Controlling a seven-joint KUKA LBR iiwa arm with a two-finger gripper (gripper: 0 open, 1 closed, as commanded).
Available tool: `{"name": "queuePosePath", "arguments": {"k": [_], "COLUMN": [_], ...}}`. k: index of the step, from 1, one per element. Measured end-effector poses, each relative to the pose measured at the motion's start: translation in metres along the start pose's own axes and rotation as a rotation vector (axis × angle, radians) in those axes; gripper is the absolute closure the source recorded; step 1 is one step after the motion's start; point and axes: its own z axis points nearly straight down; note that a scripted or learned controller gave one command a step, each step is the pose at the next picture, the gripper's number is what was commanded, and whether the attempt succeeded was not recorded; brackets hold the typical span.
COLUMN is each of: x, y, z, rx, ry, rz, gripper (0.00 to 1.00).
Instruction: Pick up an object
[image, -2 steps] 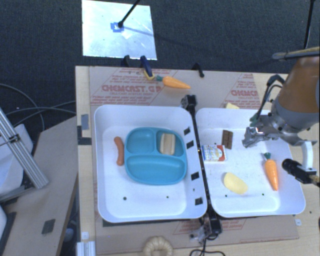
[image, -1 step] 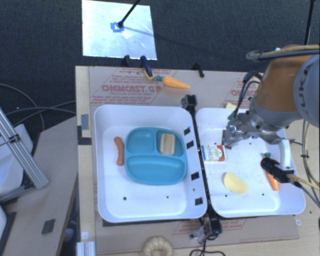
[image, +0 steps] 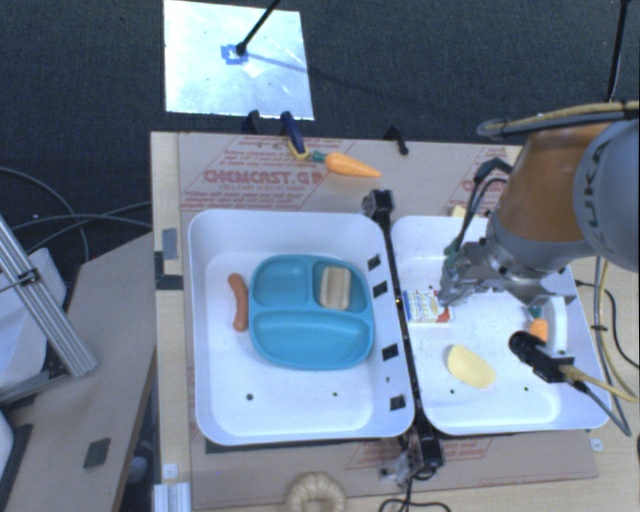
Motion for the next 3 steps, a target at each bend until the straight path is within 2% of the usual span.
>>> {"name": "queuePosePath", "arguments": {"k": [1,2,3], "x": [0.002,0.000,-0.002], "y": [0.006,0.000,0.009], "z": [-0.001,-0.020,-0.001], "rx": [-0.002,-0.003,0.000], "ry": [0.000,0.000,-0.001], "rz": [0.000,0.001,0.004], "gripper": [1.00,1.00,1.00]}}
